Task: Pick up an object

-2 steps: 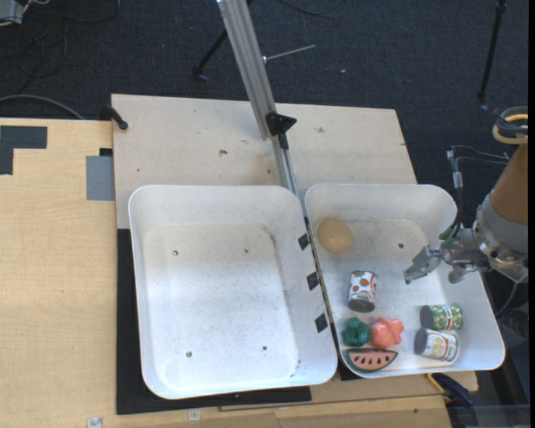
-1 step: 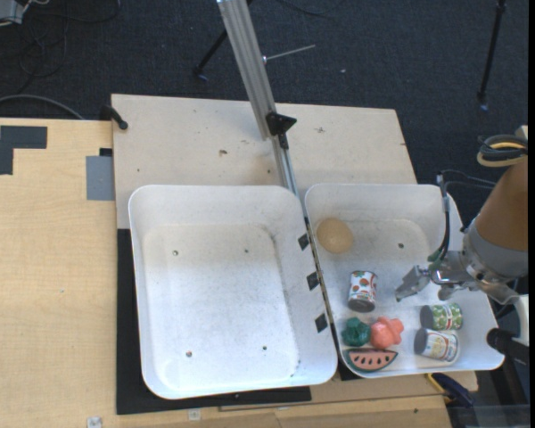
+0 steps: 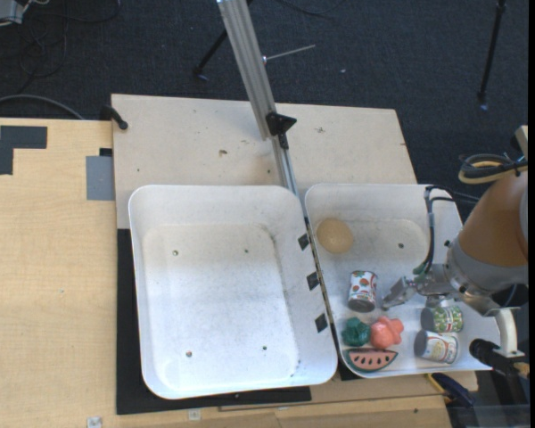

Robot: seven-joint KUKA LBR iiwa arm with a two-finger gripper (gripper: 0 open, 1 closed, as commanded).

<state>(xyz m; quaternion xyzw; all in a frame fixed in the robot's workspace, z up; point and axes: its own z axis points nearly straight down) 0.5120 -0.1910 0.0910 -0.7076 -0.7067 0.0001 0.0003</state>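
Note:
My gripper (image 3: 394,293) hangs low over the right bin (image 3: 374,203), reaching in from the right, with its metal fingers pointing left. It sits just right of a small can with a red and white label (image 3: 362,290), with nothing between its fingers that I can make out. Below it lie an orange-red toy (image 3: 388,332), a green toy (image 3: 355,333) and a watermelon slice (image 3: 373,359). Right of those are a green-labelled can (image 3: 447,318) and a can on its side (image 3: 436,347). A tan ball (image 3: 334,235) rests further back.
The left bin (image 3: 152,239) lies beside the right one, split by a ridge with black clips (image 3: 313,280). A slanted aluminium rail (image 3: 254,69) rises behind the bins. The arm's orange band (image 3: 499,221) fills the right edge.

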